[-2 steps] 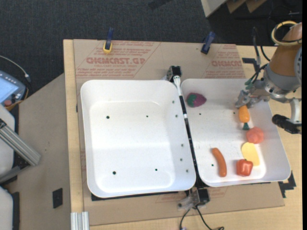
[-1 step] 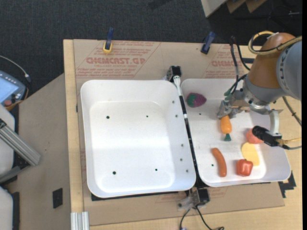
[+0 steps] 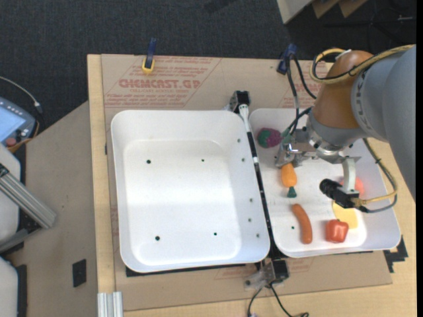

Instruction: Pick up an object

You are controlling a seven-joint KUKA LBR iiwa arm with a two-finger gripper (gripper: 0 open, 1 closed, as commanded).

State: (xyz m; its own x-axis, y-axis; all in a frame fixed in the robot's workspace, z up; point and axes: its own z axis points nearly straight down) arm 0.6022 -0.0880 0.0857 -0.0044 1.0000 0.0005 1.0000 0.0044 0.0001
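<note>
carrot: I'm treating the little orange carrot [image 3: 288, 176] as the one in play. It lies in the right bin [image 3: 378, 233], close to the wall it shares with the other bin, green tip pointing toward the front edge.

jaws: they're hanging right over the carrot's blunt end, at or just off touching it. From my feed I honestly can't tell if they're released or clenched, or whether they've got any of the carrot.

arm: the grey arm [image 3: 386, 91] comes in from the right across the right bin's back corner, with the orange band [image 3: 337, 94] sitting just above the wrist.

sausage: a reddish-brown sausage [image 3: 303, 223] is a bit in front of the carrot, not touching it, and lying roughly the same way.

red pepper: the red pepper [image 3: 336, 230] sits just right of the sausage, near the front rim.

yellow piece: a flat yellow piece [image 3: 347, 218] is tucked right up against the pepper's back side. Could be cheese, can't say for sure.

purple-green thing: a small round purple-green thing [image 3: 268, 137] sits behind the carrot, toward the back of the bin.

left bin: the left bin [image 3: 178, 190] is right beside the right bin, walls touching.

bench: both bins sit on a brown cardboard sheet on the bench [image 3: 106, 111], with a yellow clamp [image 3: 148, 63] and a blue clamp [image 3: 286, 57] on the back edge.
</note>
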